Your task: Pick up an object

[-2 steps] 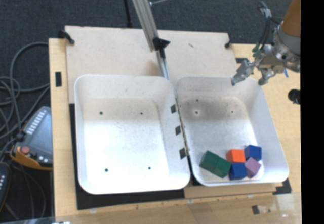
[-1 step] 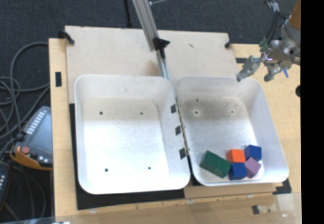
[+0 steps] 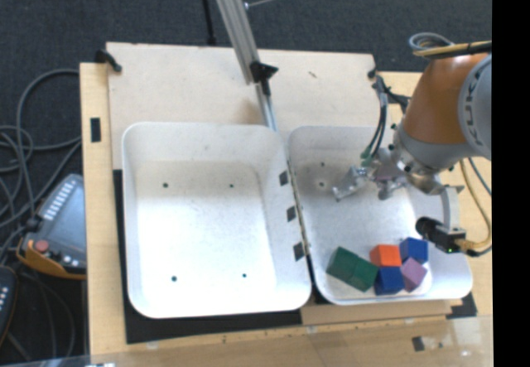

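1. Camera view: the blocks lie bunched in the near corner of the right bin — a green block, an orange block, two blue blocks and, and a purple block, all touching or just beside one another. Any of them could serve as the object to pick up.
2. The end effector hangs over the bin's middle, apart from the cluster, with nothing between its fingers; whether they are spread or closed, I cannot tell.
3. The left bin sits beside it on the desk, likely as the drop side.
4. Part of a brand name shows on the arm, too cropped to read surely.
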